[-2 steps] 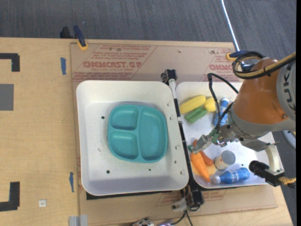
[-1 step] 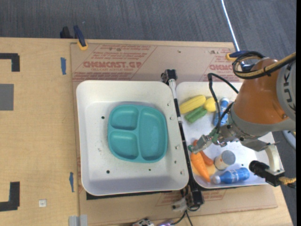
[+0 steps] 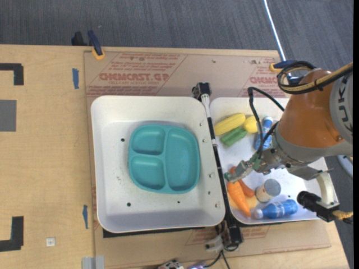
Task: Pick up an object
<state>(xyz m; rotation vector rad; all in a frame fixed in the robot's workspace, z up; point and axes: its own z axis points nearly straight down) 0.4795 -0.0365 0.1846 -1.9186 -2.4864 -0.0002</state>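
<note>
Grey carpet lies beyond a pale wooden bench (image 3: 45, 167), on which a brown cardboard sheet (image 3: 140, 74) carries two shallow white bins side by side. Within the left bin (image 3: 106, 150) sits a teal divided plate (image 3: 164, 157), roughly at its middle. Over the right bin (image 3: 291, 216) the arm reaches in from the right edge, its orange band above the wrist covering much of that bin's far right corner. At the arm's end the gripper (image 3: 238, 171) hangs low near the bin's left wall, about midway along it; whether it is clenched or released cannot be told, since the tip is small and cluttered. Just beneath and slightly toward the near edge of the gripper lies an orange carrot (image 3: 239, 196), pointing toward the near left corner; contact cannot be made out. Beside the carrot, toward the near edge, a blue bottle (image 3: 276, 210) lies on its side, with a small grey round object (image 3: 271, 187) just behind it. Toward the bin's far edge rest a yellow corn cob (image 3: 230, 123) and a green vegetable (image 3: 233, 135), touching each other, well apart from the gripper.
</note>
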